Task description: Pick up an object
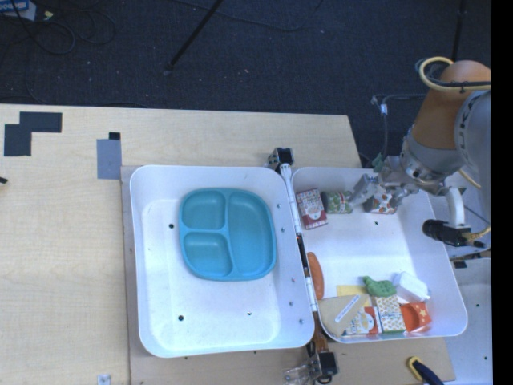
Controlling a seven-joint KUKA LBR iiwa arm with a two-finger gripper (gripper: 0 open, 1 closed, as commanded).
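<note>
Cartons (385,315) lay at the right bin's (449,295) near edge, well apart from the gripper (377,192), which hung at the far edge. Whether its fingers were open was unclear. Just beside them sat a small carton (311,208); farther off, a blue plate (227,234).

- The gripper (375,192) looks like dull grey metal; just left of its fingers lies a small box (311,208) with a printed, slightly glossy paper face.
- The right bin (449,295) beneath the fingers is smooth white plastic with a soft sheen.
- The left bin (152,255), well left of the fingers, has the same smooth white plastic, and the teal tray (227,235) in it is matt plastic.
- The bench (56,255) is pale, matt wood.
- The floor (240,46) beyond looks like dark, rough carpet.
</note>
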